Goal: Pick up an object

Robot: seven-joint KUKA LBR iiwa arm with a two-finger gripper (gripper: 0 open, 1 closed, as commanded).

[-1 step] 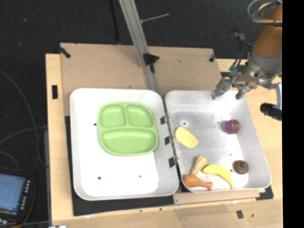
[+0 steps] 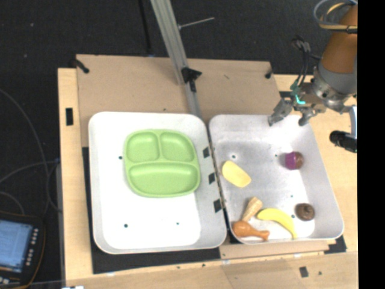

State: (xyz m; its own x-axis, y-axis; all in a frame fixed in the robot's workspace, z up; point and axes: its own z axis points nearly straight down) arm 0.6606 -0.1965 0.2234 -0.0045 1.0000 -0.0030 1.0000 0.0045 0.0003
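Near edge, R bin [image 2: 325, 185]: drumstick [image 2: 249, 230], banana [image 2: 278, 220] and a tan wedge [image 2: 252, 208] bunched close, drumstick and banana by the front wall. Brown round item [image 2: 305, 211] just R of them. Mid-bin: yellow piece [image 2: 236, 174] nr the L wall; purple ball [image 2: 293, 159] well apart, twd far R.

L bin [image 2: 102, 185] carries a green divided plate [image 2: 162, 163].

Far: gripper [image 2: 290, 114] over R bin's back-R corner, fingers spread, nothing betw. them.

Step, by my read: approach, no pick yet. Purple ball is the closest candidate. Next move prob. needs travel fwd over it, descent w/ fingers straddling, then close. Round shape may roll.
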